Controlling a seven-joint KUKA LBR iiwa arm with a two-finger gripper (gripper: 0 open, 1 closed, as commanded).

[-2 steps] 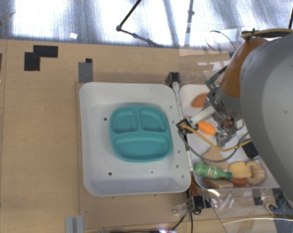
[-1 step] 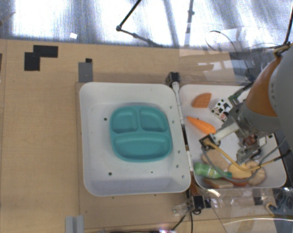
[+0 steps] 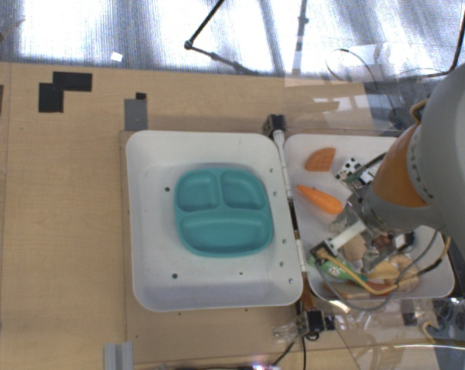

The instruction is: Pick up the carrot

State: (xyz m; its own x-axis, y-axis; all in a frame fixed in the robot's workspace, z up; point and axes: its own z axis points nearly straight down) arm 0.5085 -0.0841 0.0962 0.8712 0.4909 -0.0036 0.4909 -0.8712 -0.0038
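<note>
So the carrot point(image 3: 320, 199) is lying in the right bin point(image 3: 308, 146), over toward its left wall, pointy end aimed up-left and the fat end pointing down-right toward the arm point(image 3: 417, 168). The hand point(image 3: 354, 220) is sitting just beside that fat end, low over the bin, but honestly I can't tell if it's apart or together since the wrist bulk covers most of it. Nothing looks clamped in it from here.

If I were doing this step, I'd line the hand up across the carrot's short axis, roughly mid-body, not at the skinny tip where it'd squirt out. Come straight down, and watch the bin wall on the left since the carrot is close to it.

There's an orange wedge-ish piece point(image 3: 320, 159) just above the carrot, similar colour, easy to mix up. Keep clear of it.

Hard to read: the pile of stuff in the lower part of the right bin point(image 3: 363, 268), partly under the arm. I see tan and green bits and some wires but can't name them. The left bin point(image 3: 151, 230) has a teal divided plate point(image 3: 223, 211), well apart from the action.
</note>
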